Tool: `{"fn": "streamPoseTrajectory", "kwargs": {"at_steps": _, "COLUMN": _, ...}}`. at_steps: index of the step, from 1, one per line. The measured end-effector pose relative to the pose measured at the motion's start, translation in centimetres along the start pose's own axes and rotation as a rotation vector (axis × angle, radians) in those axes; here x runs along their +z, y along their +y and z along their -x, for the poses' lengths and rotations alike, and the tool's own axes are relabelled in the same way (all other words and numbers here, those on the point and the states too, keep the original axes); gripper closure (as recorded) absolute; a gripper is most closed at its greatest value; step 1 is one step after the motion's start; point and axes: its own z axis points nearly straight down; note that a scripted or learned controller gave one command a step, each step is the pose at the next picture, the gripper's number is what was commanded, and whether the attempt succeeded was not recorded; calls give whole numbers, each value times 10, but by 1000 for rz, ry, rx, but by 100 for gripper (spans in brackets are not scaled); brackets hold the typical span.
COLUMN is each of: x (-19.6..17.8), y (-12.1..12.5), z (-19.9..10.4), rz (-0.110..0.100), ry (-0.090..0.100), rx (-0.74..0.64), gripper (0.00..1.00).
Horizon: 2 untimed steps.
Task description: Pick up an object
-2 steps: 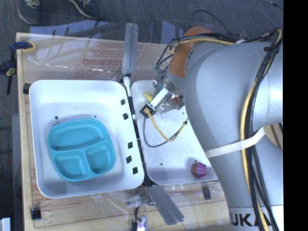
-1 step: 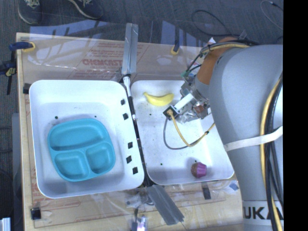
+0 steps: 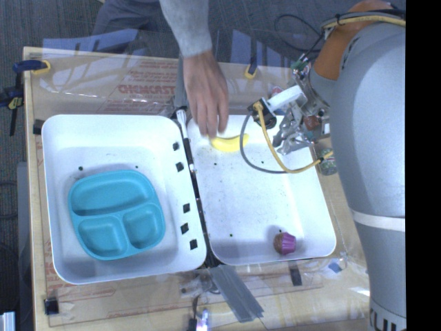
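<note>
A yellow banana lies at the far edge of the right bin, partly under a person's hand that reaches in from above. A small purple and brown object rests near the right bin's front edge. My gripper hovers over the far right part of that bin, to the right of the banana, with a yellow cable looping below it. Nothing shows between its fingers.
The left bin holds a blue divided plate. Black clips run along the wall between the two bins. The person's grey-sleeved arm crosses the bench's far side. My grey arm fills the right side.
</note>
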Motion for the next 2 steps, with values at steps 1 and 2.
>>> {"fn": "streamPoseTrajectory", "kwargs": {"at_steps": 1, "x": 162, "y": 18, "z": 58, "rz": 0, "ry": 0, "rx": 1, "gripper": 100}}
{"fn": "streamPoseTrajectory", "kwargs": {"at_steps": 2, "x": 15, "y": -11, "z": 74, "rz": 2, "ry": -1, "rx": -161, "gripper": 100}}
